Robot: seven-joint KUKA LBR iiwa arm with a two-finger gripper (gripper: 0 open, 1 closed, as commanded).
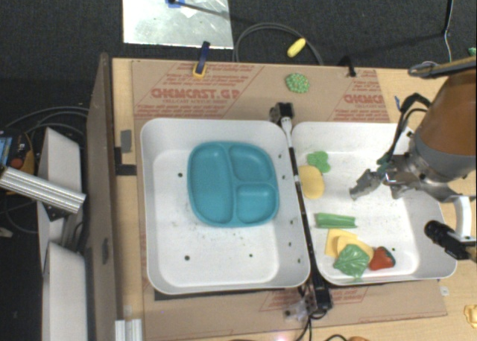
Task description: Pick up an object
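Far left: grey metal bar (41, 189) lying off the worktop (119, 257), cables near it. Left bin (168, 257): white, shallow, holding a teal divided plate (232, 183) with three compartments, set near the bin's middle. Behind both bins: brown cardboard sheet (223, 90) printed in red "CHEMCAST", repeated partly at right, rest of lettering too small to read. On the cardboard: blue-and-yellow clamp (201, 60) at the back edge, green knobbly ball (297, 83) further right. Yellow plug (297, 48) on a black cable just beyond the cardboard. Shiny metal plate (177, 4) on the dark floor at top.

Right bin (417, 265): small green piece (318, 160) at the back left, yellow rounded item (311, 182) just in front of it near the divider, long green bean-like piece (335, 220) mid-bin, then a cluster at the front: yellow wedge (341, 241), green leafy toy (351, 260), red piece (381, 258), touching or overlapping.

Tool (365, 183) over the right bin's middle, right of the yellow item, apart from all objects. Finger state: cannot tell. Nothing seen gripped. Orange band of the arm (451, 120) at the right edge.
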